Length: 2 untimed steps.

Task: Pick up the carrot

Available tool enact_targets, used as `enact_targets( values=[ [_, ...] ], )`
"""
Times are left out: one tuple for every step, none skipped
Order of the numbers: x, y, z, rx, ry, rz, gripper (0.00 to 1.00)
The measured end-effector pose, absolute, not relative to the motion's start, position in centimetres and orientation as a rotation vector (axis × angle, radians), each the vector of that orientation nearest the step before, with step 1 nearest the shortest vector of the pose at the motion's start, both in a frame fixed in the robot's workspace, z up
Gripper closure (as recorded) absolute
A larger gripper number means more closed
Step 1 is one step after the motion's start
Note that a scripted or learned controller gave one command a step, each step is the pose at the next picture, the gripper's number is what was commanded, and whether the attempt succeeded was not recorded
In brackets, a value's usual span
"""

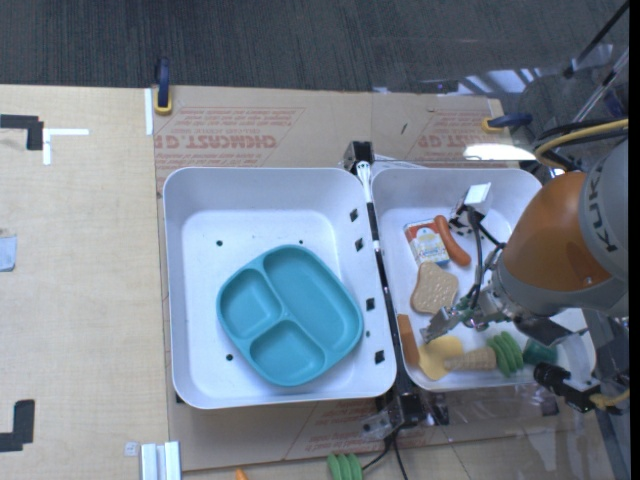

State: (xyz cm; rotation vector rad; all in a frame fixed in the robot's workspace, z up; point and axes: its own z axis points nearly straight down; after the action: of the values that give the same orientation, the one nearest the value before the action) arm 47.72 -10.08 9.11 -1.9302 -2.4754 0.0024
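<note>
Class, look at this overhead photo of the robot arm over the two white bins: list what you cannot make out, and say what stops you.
- Hand fingers: too small and cluttered in the camera view to tell open or shut.
- Right white plastic bin: its right side is hidden by the grey and orange arm.
- Thin orange carrot stick: too small to tell whether the hand touches it.
- Green ridged toy: partly covered by the arm.
</note>
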Motion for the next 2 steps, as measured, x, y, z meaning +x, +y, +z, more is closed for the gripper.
enact_targets(
  values=[
    [47.78,-9.74,9.10,-2.233,-2.211,0.001,0.00],
    [47.81,-9.46,9.12,-2.290,-2.151,0.000,0.00]
  ],
)
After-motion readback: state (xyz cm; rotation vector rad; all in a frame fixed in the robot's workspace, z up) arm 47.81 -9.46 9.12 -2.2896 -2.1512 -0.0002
